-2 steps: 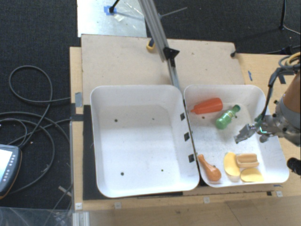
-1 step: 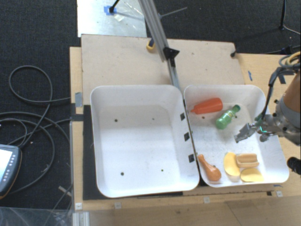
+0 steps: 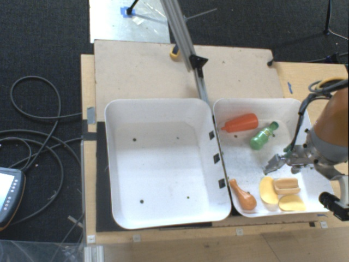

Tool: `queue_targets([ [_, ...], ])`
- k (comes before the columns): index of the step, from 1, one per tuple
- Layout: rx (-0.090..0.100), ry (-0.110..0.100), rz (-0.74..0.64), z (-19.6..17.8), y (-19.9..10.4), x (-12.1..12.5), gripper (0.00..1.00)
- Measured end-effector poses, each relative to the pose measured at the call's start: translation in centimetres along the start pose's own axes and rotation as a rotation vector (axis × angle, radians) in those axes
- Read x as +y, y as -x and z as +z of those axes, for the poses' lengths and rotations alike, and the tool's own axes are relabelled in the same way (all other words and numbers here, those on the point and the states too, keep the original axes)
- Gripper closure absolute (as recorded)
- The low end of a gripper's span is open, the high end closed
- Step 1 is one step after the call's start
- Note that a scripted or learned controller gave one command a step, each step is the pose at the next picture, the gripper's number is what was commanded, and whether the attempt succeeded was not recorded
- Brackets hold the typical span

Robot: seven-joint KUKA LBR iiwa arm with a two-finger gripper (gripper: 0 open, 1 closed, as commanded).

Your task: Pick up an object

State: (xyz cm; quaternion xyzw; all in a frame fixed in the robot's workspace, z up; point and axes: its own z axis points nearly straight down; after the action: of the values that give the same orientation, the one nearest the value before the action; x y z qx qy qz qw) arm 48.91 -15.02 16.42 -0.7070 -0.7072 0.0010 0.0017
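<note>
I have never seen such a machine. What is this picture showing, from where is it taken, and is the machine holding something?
One camera looks down at a slant on a bench with two shallow white bins. The grey and orange shape at the right is a robot arm; its gripper hangs over the right bin. That bin holds an orange bottle, a green bottle, an orange drumstick-shaped toy and some pale yellow and tan pieces. The left bin sits beside it. Nothing shows between the fingers, so it holds nothing.
</note>
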Motion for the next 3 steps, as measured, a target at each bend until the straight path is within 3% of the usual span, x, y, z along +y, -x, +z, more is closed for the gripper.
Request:
queue_targets([
  [2, 0.0, 0.003, 0.0, 7.5, 0.4, -0.5, 0.0],
  [3, -0.001, 0.007, 0.0, 6.3, 0.5, -0.3, 1.0],
])
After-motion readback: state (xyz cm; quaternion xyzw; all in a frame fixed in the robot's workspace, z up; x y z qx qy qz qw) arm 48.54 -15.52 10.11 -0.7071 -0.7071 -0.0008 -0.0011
